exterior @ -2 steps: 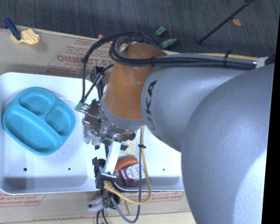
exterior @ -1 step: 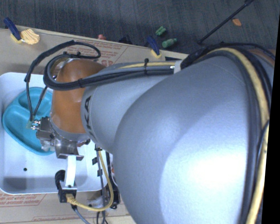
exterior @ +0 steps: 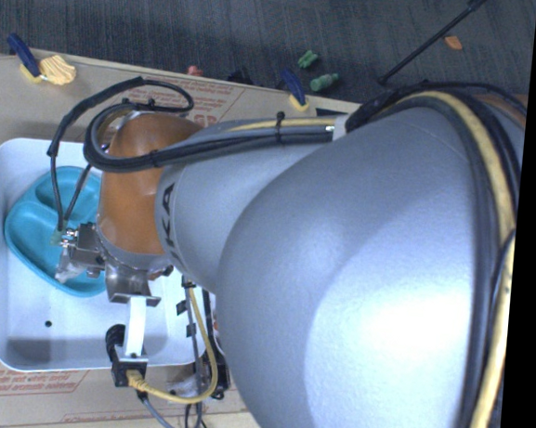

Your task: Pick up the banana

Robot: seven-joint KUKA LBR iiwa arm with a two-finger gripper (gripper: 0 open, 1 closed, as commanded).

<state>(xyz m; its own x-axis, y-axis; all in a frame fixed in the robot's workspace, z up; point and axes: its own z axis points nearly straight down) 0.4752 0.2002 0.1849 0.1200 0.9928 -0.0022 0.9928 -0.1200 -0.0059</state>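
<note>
My arm reaches from the right over the left white bin (exterior: 14,345), and its grey body and orange band cover most of the scene. The gripper (exterior: 80,255) hangs below the wrist at the right edge of a teal, bowl-like thing (exterior: 36,221) that lies in the upper left part of that bin. The wrist hides the gripper's tips and whatever is beneath them.
The front part of the left bin shows bare white floor with a small dark speck (exterior: 49,323). A yellow and blue clamp (exterior: 48,68) sits at the bench's far left corner. Small green things (exterior: 316,70) lie on the dark floor beyond the bench.
</note>
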